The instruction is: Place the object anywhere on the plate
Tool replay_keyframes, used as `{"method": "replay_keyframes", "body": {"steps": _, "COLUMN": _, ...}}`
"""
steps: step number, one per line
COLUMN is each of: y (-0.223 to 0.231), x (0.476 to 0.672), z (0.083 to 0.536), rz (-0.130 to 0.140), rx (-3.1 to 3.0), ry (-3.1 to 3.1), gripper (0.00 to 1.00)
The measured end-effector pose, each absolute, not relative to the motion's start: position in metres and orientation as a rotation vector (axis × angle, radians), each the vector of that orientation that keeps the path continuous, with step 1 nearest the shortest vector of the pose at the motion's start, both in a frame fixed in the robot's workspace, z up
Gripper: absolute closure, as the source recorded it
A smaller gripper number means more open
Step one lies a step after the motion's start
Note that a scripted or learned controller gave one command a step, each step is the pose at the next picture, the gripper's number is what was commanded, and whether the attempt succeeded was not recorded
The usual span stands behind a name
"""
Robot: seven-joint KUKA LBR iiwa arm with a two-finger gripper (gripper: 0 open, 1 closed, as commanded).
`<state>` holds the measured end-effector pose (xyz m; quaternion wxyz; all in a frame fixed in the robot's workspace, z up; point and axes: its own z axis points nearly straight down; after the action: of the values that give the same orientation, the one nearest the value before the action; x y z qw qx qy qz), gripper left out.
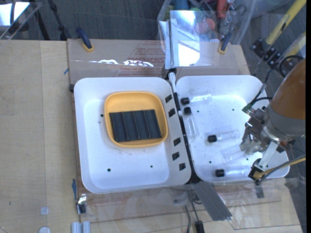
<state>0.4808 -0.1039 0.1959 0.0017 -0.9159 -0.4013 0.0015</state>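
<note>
Clear vials (224, 136), about five, right bin (218, 84); one yellow plate (133, 99); jaws' state unclear.

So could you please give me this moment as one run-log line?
gripper: over right bin, near clear vials | yellow plate: left bin, holds dark ridged block | placement: not yet done

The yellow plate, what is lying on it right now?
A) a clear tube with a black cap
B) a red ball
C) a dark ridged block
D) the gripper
C: a dark ridged block lies flat on the yellow plate in the left bin, while the clear tubes with black caps lie in the right bin.
</note>
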Motion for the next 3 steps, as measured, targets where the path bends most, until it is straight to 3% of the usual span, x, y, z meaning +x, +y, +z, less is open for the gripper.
{"method": "replay_keyframes", "body": {"steps": 1, "y": -0.148, "x": 0.479, "z": 0.188, "rz": 0.006, "rx": -2.609, "ry": -1.738, "gripper": 1.00}}
{"method": "replay_keyframes", "body": {"steps": 2, "y": -0.213, "x": 0.480, "z": 0.217, "rz": 0.001, "rx": -2.373, "ry": -2.060, "gripper": 1.00}}
{"method": "replay_keyframes", "body": {"steps": 3, "y": -0.218, "x": 0.512, "z": 0.333, "rz": 0.001, "rx": -2.230, "ry": -2.214, "gripper": 1.00}}
